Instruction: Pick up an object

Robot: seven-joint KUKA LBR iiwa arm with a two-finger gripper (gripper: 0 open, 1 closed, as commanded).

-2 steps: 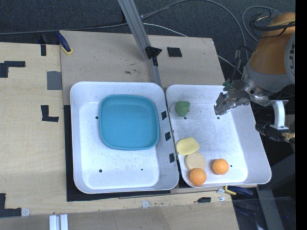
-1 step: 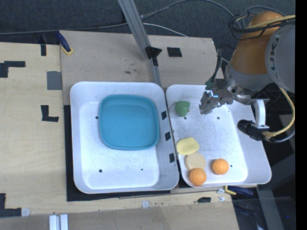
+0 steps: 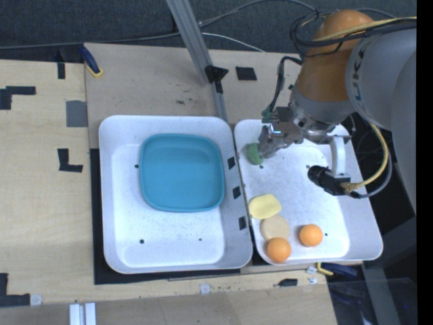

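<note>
Green object (image 3: 254, 154) at right bin's (image 3: 352, 239) left wall, touching gripper (image 3: 265, 145) tip; arm angled down from right; grip state indiscernible.

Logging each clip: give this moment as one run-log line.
gripper: at green object, right bin far-left corner | grasp: unconfirmed | left bin: blue plate

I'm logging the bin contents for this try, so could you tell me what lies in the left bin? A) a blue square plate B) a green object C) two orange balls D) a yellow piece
A: the blue plate lies in the left bin, while the orange balls, yellow piece and green object sit in the right bin.
</note>
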